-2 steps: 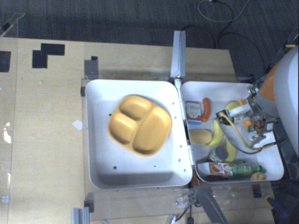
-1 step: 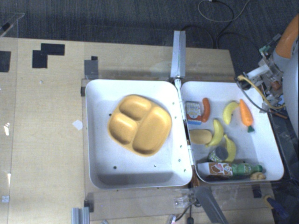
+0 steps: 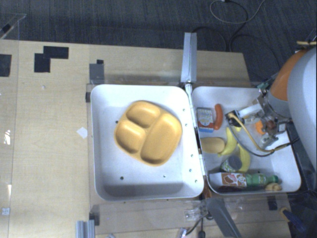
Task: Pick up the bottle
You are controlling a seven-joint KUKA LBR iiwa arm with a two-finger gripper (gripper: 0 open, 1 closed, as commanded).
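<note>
Though untouched, bottle (image 3: pixel 249 180) lengthwise, cap rightward

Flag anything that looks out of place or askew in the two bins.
The bottle lies on its side against the right bin's near wall, not upright. Nothing looks spilled or broken.

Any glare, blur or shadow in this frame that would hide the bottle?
Camera view: even light, soft overall focus. The bottle lies readable along the right bin's near wall, in mild shadow. The pincer area is cluttered and fuzzy. The left bin has a faint sheen, no harsh glare.
</note>
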